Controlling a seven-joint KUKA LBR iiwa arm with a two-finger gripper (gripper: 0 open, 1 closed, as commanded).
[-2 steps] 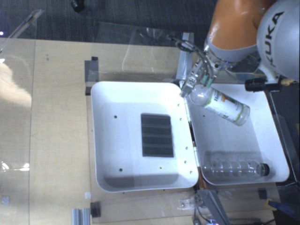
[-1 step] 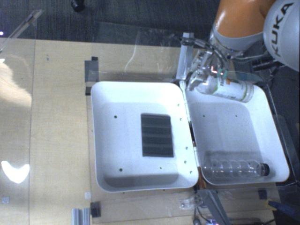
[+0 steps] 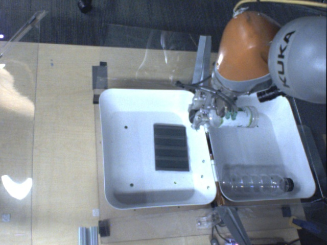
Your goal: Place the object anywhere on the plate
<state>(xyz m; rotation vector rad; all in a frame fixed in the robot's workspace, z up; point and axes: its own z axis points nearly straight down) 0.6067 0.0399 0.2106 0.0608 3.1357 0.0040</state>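
Note:
The plate (image 3: 171,147) is a dark ribbed rectangle lying flat in the middle of the left bin (image 3: 117,137). A clear plastic bottle with a dark cap (image 3: 258,182) lies on its side along the near wall of the right bin (image 3: 296,137). My gripper (image 3: 201,117) hangs under the orange wrist, over the divider between the two bins, just up and right of the plate's far corner. A small clear cylinder with green marks (image 3: 244,117) shows right beside the gripper, over the right bin. Whether the gripper touches it is unclear.
The bins' shared wall (image 3: 210,157) runs under the gripper. A grey upright bracket (image 3: 202,60) stands behind the bins. Clear sheeting covers the wooden bench (image 3: 51,137) on the left. Cables and clamps sit at the near edge (image 3: 225,228).

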